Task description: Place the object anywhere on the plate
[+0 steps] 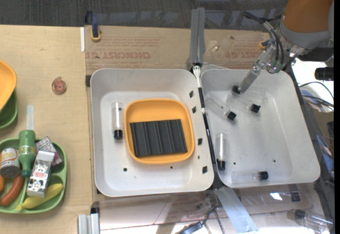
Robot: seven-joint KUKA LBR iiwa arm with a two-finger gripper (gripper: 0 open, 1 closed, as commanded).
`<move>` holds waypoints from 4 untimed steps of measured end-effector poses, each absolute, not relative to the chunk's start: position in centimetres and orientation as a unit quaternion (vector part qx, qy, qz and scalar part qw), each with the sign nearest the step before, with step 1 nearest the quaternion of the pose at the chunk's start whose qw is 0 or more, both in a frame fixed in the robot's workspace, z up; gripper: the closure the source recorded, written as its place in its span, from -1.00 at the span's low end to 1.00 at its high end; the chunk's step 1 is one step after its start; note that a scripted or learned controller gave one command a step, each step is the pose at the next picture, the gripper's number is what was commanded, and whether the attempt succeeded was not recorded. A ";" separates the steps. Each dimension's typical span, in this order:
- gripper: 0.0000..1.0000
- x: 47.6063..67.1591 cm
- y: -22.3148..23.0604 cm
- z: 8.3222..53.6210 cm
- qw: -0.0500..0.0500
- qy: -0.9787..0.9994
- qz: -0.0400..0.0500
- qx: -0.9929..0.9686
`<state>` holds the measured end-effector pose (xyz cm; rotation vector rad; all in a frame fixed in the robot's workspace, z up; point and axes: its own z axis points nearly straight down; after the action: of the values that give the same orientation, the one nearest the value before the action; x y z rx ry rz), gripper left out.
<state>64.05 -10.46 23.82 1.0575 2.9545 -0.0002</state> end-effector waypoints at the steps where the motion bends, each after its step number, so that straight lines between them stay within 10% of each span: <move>1: -1.00 63.7 -16.9 25.5 0.002 0.942 0.000 0.335; 4: -1.00 57.6 -22.2 44.2 0.002 0.974 0.000 0.225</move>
<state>57.61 -22.18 44.21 0.7054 3.0572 -0.0005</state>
